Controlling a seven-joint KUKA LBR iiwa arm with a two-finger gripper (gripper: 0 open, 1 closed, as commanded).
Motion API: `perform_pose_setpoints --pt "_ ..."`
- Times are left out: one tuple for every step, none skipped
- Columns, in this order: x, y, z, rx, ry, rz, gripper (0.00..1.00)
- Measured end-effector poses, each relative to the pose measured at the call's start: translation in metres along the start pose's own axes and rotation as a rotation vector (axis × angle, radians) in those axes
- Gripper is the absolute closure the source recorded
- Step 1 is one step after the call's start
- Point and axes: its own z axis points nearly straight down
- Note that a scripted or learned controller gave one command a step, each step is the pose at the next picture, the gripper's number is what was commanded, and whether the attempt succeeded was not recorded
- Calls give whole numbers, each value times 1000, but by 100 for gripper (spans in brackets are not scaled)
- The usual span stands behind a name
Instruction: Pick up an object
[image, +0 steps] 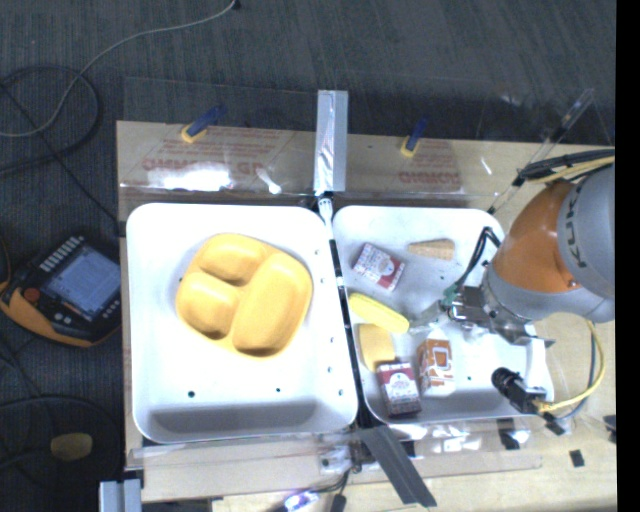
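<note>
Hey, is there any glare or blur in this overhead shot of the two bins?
Camera view: glare whitens the clear plastic sheet behind the bins and the upright metal strip; the small packets in the right bin look soft, their print unreadable; the yellow tray casts a faint shadow in the left bin.

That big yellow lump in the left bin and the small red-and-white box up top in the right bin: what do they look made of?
The yellow lump: probably soft foam or rubber, given its matte, rounded, pillowy lobes. The red-and-white box: likely printed cardboard, with flat faces and crisp edges.
</note>
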Motion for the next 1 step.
perform_pose_setpoints --pt "4 -28 -1 -7 -2 -64 0"
